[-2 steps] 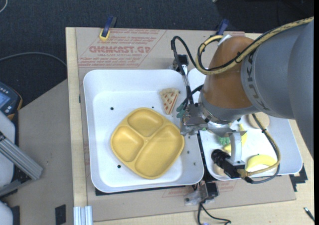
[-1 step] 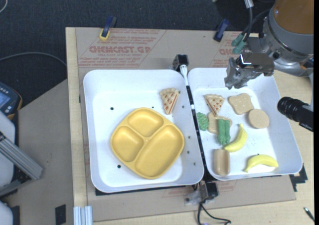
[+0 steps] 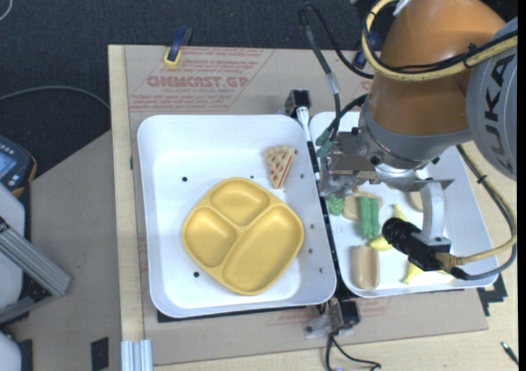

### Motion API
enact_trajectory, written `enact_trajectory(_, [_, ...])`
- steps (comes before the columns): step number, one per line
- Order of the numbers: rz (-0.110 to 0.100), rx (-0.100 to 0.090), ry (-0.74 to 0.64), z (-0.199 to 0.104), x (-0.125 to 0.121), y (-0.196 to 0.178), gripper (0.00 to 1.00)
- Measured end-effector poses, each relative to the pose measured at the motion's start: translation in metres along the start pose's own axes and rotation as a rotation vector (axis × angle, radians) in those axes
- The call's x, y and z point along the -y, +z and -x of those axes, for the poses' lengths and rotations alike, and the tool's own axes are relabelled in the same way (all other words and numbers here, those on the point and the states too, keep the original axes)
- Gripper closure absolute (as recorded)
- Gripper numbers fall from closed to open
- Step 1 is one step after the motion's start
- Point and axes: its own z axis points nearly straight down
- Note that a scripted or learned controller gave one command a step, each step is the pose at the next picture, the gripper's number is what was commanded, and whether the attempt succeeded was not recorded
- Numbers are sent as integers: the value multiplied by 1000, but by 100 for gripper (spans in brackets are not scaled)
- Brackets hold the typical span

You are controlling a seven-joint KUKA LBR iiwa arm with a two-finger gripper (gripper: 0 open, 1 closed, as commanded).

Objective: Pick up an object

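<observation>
One yellow tray (image 3: 243, 235), one waffle wedge (image 3: 279, 164)

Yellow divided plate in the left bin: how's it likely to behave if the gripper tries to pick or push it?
The yellow divided plate looks like moulded plastic, so probably stiff and light. It lies flat and wide on the left bin, so it will likely slide rather than tip or roll. Its smooth, rounded rim offers little to pinch; a two-finger grasp may slip unless it catches a ridge between the three compartments.

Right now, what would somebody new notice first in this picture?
Probably the big yellow divided plate, lying in the middle of the left bin, with a small waffle-patterned wedge just beyond it. Next comes the arm's fat orange band, hanging over the right bin, where small food toys lie scattered.
</observation>
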Motion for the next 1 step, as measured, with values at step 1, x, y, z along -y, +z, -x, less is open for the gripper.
enact_trajectory(1, [18,-1,0,18,-1,-90,100])
